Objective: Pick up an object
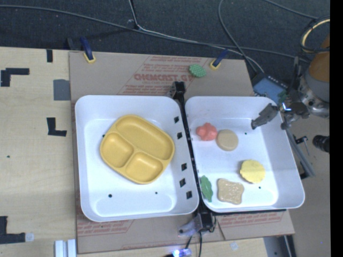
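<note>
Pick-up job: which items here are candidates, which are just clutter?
Candidates, right bin: pink piece, beige round, yellow piece, toast, green piece; gripper at the bin's right rim.

Clutter: yellow tray in left bin, green item on cardboard.

Even, fairly bright light falls from overhead. The two white bins are close to washed out, with soft grey shading along their inner walls. The yellow tray casts only a faint shadow just beside itself. Detail is soft and grainy throughout. The arm, right of the bins, looks blurred.
</note>
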Tool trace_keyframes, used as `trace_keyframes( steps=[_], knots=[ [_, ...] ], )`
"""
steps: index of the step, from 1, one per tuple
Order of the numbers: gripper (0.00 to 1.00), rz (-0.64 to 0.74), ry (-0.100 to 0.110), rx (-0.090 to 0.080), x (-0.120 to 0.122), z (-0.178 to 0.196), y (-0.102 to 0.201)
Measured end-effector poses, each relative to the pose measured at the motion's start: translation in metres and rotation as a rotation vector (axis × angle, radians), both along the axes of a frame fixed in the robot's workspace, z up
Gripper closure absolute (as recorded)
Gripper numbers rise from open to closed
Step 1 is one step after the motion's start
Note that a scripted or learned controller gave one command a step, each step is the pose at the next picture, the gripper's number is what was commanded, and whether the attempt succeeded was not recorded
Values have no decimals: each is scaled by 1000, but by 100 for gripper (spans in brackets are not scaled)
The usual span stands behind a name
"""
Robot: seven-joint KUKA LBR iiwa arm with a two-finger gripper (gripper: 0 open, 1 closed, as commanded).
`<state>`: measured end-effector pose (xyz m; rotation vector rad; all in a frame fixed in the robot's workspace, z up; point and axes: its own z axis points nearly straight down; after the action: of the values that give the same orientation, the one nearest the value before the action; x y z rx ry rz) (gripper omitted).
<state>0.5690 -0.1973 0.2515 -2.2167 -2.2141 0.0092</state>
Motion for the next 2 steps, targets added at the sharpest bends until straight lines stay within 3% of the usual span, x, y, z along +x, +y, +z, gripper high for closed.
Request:
trace_keyframes(
  steps=[1,2],
  knots=[
    [0,2,-9,-2,2,5,0],
    [0,2,-2,-1,-2,-59,3]
  ],
)
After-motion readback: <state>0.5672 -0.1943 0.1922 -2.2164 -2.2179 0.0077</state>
